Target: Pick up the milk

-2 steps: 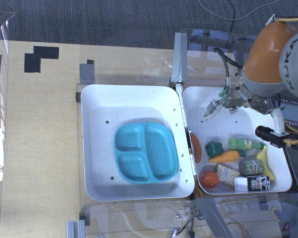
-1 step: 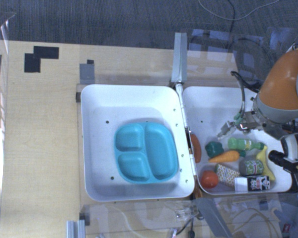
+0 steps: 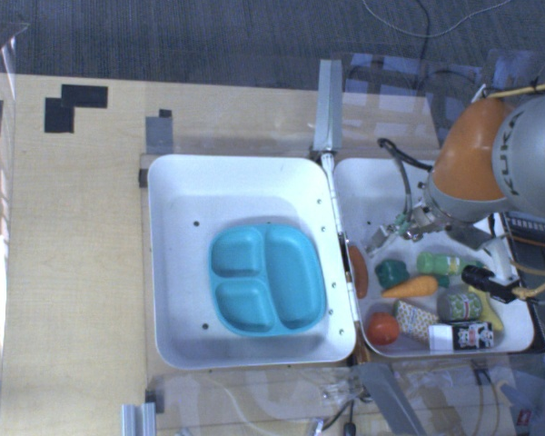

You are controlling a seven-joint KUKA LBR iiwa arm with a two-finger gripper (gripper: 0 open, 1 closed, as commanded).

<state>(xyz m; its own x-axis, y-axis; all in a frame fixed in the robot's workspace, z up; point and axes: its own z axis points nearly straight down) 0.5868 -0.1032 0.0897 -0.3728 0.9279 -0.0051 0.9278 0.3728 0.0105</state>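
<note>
Camera view from above the tabletop (image 3: 73, 243): the grey arm (image 3: 527, 153), its orange band (image 3: 468, 153) bright above the wrist, reaches in from the right over the right bin (image 3: 368, 184). Its end effector (image 3: 401, 227) hangs low over the bin's upper middle, nothing visible between its fingers; whether they stand open or closed I cannot tell from this angle. The milk (image 3: 461, 336), a small white carton with black markings, lies on its side at the bin's front edge, apart from the end effector. Near it sit a red tomato (image 3: 382, 328), an orange carrot (image 3: 411, 287), a dark green cup (image 3: 391, 272), a green bottle (image 3: 439, 263) and a grey can (image 3: 460, 304). The left bin (image 3: 173, 243) holds a blue divided tray (image 3: 268, 277).
</note>
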